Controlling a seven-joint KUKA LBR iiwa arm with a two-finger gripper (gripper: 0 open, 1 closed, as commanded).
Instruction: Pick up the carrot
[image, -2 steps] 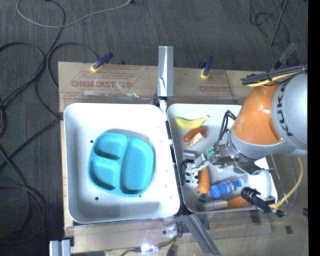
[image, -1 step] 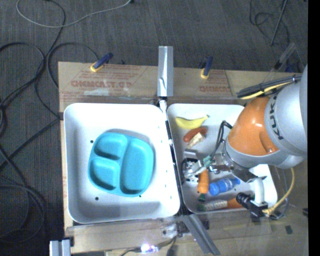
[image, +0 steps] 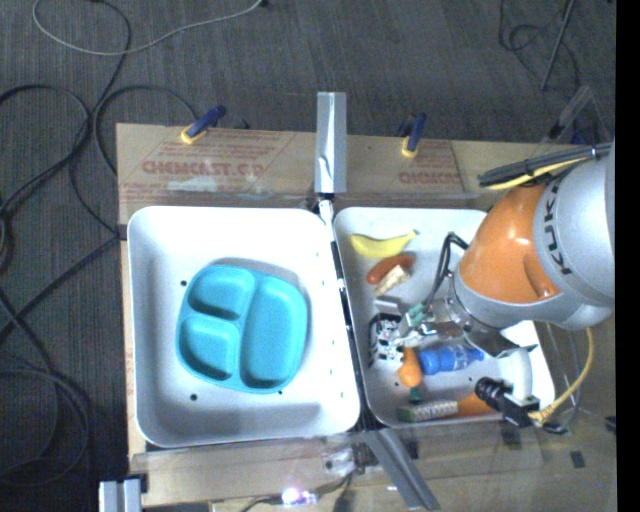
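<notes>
Two white bins sit side by side on the desk (image: 140, 175), with a metal bar (image: 331, 140) standing up between them at the far edge. Left bin (image: 150, 400) has a turquoise divided tray (image: 243, 326) lying in the middle of it, three compartments, tilted a bit relative to the bin walls.

Right bin (image: 355, 225) is where all the clutter is. Up at the far end there's a banana (image: 382, 242), and just below it something reddish-orange like a hot dog or sausage (image: 390, 268). The carrot (image: 410, 368) is more toward the near half, a short orange piece lying right up against the left end of a blue bottle-looking thing (image: 450, 358). Left of that is some black and white item (image: 386, 335) I can't make out. Along the near wall is a greenish stick-like object (image: 432, 410).

Arm (image: 545, 250) comes in from the right and its orange band covers a big chunk of the bin. The end effector (image: 432, 322) hangs just above and right of the carrot, but it's a blurry tangle there, so honestly can't tell if it's apart or together. Carrot looks like it's lying in the bin.
</notes>
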